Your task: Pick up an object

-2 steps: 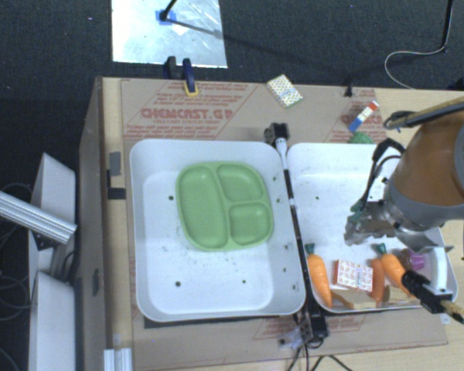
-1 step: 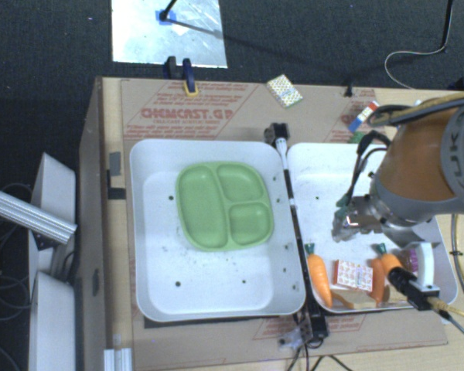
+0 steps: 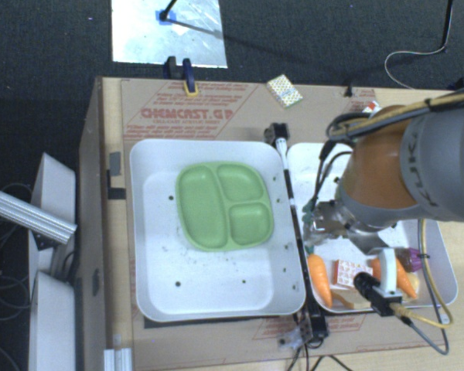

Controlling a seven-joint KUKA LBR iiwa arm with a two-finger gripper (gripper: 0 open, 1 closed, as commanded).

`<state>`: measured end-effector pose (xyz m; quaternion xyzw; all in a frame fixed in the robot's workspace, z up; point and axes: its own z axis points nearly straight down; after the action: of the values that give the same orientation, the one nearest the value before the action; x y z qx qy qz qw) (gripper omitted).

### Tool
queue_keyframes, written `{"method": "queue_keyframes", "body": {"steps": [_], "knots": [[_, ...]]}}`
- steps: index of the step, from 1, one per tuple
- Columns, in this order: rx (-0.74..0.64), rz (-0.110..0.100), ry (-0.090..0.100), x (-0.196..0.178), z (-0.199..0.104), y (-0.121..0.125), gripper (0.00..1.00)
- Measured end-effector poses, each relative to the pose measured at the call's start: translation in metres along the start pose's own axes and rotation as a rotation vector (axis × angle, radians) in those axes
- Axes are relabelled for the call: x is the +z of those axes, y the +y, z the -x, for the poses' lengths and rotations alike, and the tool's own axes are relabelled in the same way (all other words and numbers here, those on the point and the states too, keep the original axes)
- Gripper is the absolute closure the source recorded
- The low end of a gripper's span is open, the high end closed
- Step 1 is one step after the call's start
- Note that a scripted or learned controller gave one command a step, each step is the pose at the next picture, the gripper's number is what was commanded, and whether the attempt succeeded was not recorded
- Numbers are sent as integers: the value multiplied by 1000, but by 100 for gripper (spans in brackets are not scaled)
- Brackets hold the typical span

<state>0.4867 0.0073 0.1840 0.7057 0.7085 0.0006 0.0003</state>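
Note:
My gripper (image 3: 319, 227) hangs low over the left part of the right bin (image 3: 445, 278), under the grey arm with its orange band (image 3: 379, 168). Just in front of it lies an orange carrot (image 3: 319, 277), close to the bin's left wall. A small red and white packet (image 3: 346, 273) sits right of that carrot. Farther right lies a second orange piece (image 3: 394, 275) with something purple (image 3: 414, 260) beside it. The arm hides most of the right bin's middle and back.
The left bin (image 3: 162, 284) holds a green divided plate (image 3: 224, 205) near its back right. A black rail (image 3: 292, 199) runs between the two bins. A small checkered packet (image 3: 284, 90) lies on the bench behind the bins. Cables trail by the right bin's front.

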Motion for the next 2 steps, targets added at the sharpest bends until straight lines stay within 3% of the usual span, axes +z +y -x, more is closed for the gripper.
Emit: {"method": "queue_keyframes", "body": {"steps": [1,2], "knots": [[3,0,-1,0,87,8,100],[0,0,0,-15,42,0,100]]}}
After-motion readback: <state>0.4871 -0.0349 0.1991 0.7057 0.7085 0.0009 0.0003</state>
